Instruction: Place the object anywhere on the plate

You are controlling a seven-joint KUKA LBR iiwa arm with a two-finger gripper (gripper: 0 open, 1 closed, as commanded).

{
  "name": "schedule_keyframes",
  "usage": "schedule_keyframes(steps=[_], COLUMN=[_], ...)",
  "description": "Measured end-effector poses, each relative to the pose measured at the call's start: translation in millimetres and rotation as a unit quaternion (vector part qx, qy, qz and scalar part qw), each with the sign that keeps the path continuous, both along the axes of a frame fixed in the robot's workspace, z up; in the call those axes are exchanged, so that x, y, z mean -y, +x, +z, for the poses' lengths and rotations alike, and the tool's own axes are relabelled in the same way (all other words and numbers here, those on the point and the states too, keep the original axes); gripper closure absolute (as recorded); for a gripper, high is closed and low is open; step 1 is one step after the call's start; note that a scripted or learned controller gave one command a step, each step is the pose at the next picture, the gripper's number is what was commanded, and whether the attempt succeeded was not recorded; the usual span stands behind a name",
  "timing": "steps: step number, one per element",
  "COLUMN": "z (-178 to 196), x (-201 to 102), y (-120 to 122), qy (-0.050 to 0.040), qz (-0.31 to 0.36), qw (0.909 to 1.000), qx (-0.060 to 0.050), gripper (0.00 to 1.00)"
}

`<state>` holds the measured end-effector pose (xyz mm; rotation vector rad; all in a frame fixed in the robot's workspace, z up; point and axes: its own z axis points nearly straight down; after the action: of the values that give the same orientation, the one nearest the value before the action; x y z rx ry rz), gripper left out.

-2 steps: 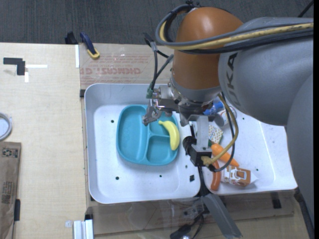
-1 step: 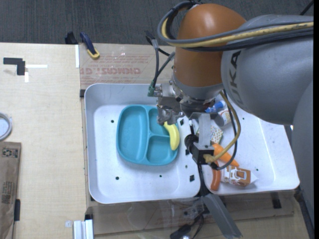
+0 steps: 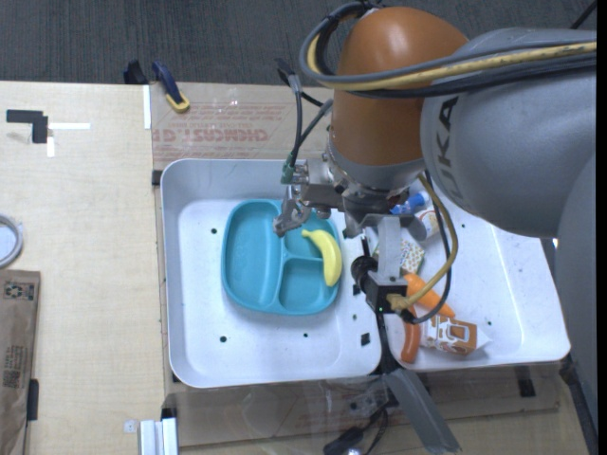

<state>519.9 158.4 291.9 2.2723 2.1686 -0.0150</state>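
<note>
A: Where is the banana point(image 3: 325, 252) at this frame?

B: Lying on the blue plate point(image 3: 256, 263), along its right side, across the divider between the upper and lower right compartments. The plate sits in the left white bin point(image 3: 190, 282).

A: Gripper point(image 3: 296, 211) position?

B: Over the plate's upper right edge, just left of and above the banana's top end. The arm's orange band point(image 3: 389, 83) sits directly above it and covers much of the wrist.

A: State of the fingers?

B: Cannot tell; the metal parts are small and partly covered by cables. Nothing is seen between them.

A: Right bin point(image 3: 517, 282)?

B: An orange carrot-like item point(image 3: 417, 316), a small carton point(image 3: 453, 335), a blue and white item point(image 3: 414, 204) near the wrist.

A: Tabletop point(image 3: 76, 216)?

B: Light wood; a roll of tape point(image 3: 8, 242) at the left edge.
</note>
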Motion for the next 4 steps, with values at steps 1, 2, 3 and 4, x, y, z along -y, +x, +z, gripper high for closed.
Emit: schedule_keyframes(steps=[1,2,3,4], z=[7.9,7.8,15.3,15.2], x=[1.2,1.1,2.3,2.1], y=[0.6,0.5,1.1,1.0], qy=[-0.0015,-0.0016,-0.0033,-0.0034], qz=[0.000,0.000,0.000,0.000], qw=[1.0000,1.0000,1.0000,1.0000], qx=[-0.001,-0.001,-0.003,-0.003], gripper=[1.00,0.00,1.00,0.00])
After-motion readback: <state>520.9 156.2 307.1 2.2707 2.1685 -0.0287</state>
